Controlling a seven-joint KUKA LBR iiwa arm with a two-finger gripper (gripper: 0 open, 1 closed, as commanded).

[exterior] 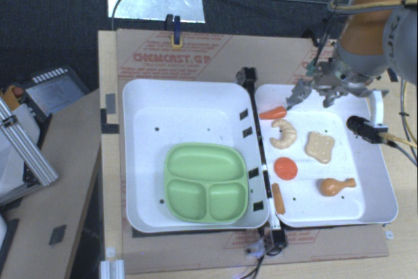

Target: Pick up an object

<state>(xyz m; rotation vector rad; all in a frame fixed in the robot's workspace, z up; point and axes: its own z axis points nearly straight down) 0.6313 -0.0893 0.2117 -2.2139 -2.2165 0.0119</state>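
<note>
Six candidates: all the loose food toys lie in the right bin [375,202], none lifted, so the pick is not yet done.
Nearest candidate: an orange carrot [272,113] at the bin's upper left, near the divider, just below and left of the gripper [315,97].
Other pieces: a pale croissant [284,134] just under the carrot; a tan bread slice [320,147] to its right; a red tomato slice [285,168] below the croissant; a brown drumstick [336,186] toward the lower right; a small orange sausage [277,198] along the divider at the bottom.
Gripper: its two dark fingers stand spread apart over the bin's upper edge, nothing between them (open and empty, as far as the slant lets me judge).
Progress: approach stage, I judge; descent, closing and lift are all left.
Left bin [140,140]: holds a green divided plate [206,181], three compartments, nothing in them.
Arm [372,16]: grey with its orange band, reaching in from the right above the right bin's far corner.
</note>
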